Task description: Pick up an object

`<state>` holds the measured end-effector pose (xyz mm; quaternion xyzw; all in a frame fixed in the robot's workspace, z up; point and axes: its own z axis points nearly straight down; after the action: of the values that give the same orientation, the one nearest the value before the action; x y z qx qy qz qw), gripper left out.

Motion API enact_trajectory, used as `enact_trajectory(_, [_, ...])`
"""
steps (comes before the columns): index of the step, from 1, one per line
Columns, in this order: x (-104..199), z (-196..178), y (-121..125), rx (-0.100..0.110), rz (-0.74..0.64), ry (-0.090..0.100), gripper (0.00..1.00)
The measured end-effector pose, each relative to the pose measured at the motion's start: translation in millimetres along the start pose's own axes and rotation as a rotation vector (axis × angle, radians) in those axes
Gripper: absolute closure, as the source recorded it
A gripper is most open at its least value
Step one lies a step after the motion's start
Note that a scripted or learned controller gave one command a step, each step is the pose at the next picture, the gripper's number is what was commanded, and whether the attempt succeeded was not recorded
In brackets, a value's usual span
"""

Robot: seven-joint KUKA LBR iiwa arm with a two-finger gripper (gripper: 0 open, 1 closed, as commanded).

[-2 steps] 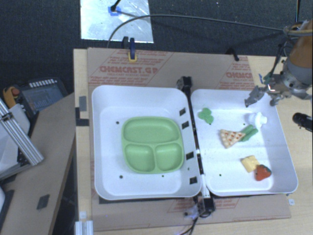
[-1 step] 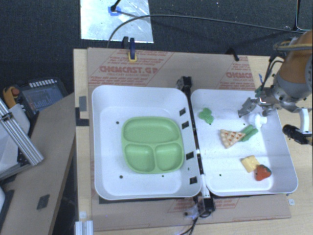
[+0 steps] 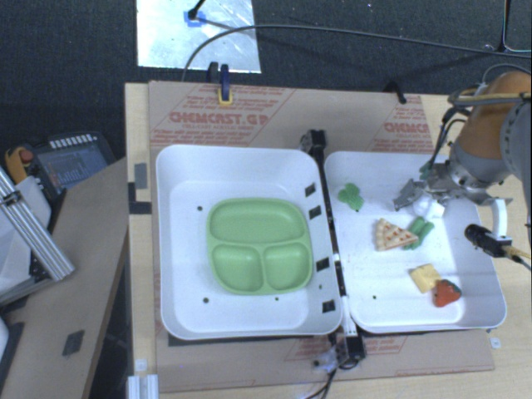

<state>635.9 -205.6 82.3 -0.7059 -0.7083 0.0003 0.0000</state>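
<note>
Strawberry [image 3: 446,293], glossy and red, is seen nearest in the right bin [image 3: 366,306], touching a pale yellow block [image 3: 424,277]. Behind these, a waffle-textured triangular wedge [image 3: 394,235] lies against a green stick [image 3: 421,230]. The gripper [image 3: 418,196] is poised just beyond that wedge; its finger state cannot be told. A leafy green piece [image 3: 350,196] lies left of the wedge.

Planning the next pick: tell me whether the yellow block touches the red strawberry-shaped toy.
Touching. In the camera view the yellow block and the red strawberry-shaped toy meet with no white bin floor between them.
</note>
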Motion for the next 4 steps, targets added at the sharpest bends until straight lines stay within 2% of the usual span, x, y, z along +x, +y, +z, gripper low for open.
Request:
enact_trajectory(1, [0,-14,2,-0.007,-0.001,-0.002,1.00])
enact_trajectory(3, [5,-129,20,-0.009,-0.003,-0.002,1.00])
enact_trajectory(4, [5,-139,21,-0.005,-0.002,-0.001,1.00])
